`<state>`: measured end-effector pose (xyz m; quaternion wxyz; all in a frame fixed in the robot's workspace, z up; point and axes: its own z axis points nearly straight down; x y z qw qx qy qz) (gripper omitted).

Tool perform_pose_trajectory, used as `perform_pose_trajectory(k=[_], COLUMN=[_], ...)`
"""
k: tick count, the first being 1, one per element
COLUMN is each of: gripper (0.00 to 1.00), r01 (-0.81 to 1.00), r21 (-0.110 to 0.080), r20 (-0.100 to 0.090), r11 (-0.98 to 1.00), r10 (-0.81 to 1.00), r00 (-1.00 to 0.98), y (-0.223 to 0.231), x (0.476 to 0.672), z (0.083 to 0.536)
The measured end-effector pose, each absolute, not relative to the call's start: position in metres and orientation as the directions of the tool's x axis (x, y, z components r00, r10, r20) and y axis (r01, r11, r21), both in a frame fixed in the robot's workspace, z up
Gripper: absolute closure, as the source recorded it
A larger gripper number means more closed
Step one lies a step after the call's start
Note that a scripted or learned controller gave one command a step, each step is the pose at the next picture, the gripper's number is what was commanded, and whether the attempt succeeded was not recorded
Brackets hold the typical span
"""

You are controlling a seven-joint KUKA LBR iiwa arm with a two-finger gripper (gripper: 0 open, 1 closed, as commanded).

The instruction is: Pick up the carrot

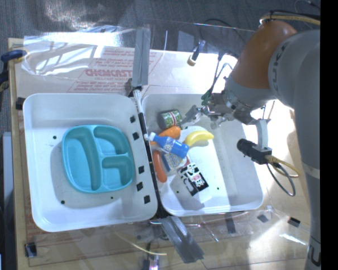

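bright glare at right; soft, slightly blurred overall.

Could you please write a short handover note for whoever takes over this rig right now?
Gripper: hovering over the far part of the right bin, above the green can; nothing visibly held, finger state unclear.
Carrot: lying along the right bin's left wall, partly under the blue-and-white bottle.
Nearby: banana, an orange item, a black-and-white box.
Left bin holds the blue divided tray.
Done: nothing visible yet. Left: reach, grasp and lift the carrot.
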<state>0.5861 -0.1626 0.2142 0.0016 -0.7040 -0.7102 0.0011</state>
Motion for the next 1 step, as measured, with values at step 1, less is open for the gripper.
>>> perform_pose_trajectory(k=[1], gripper=[0.00], r01=[0.999], r21=[-0.005], r20=[0.000], r11=[0.037], r10=[0.999], r00=[-0.037], y=[-0.1330], x=[0.6069], z=[0.0911])
